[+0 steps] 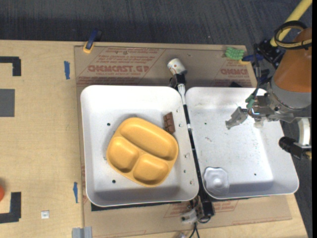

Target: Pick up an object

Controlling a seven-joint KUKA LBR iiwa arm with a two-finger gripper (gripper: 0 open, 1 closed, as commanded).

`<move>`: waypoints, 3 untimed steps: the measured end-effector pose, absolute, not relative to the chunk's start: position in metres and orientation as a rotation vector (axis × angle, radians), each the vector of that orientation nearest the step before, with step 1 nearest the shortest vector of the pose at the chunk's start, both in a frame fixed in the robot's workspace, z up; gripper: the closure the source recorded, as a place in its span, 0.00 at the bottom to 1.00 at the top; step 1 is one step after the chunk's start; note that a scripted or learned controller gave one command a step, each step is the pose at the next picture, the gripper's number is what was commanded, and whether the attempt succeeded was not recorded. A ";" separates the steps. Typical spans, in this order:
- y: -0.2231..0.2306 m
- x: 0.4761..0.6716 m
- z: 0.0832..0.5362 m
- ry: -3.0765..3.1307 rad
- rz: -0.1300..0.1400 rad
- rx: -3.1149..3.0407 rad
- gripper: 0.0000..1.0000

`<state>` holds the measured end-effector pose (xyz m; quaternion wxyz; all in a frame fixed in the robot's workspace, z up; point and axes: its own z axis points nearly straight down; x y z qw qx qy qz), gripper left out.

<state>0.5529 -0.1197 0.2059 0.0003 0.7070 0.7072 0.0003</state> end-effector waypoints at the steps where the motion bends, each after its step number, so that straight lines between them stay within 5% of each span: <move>1: -0.105 0.501 0.085 2.500 0.000 1.904 0.00; 2: -0.089 0.526 0.185 2.005 0.001 2.417 0.00; 3: -0.139 0.479 0.086 1.941 -0.001 2.471 0.00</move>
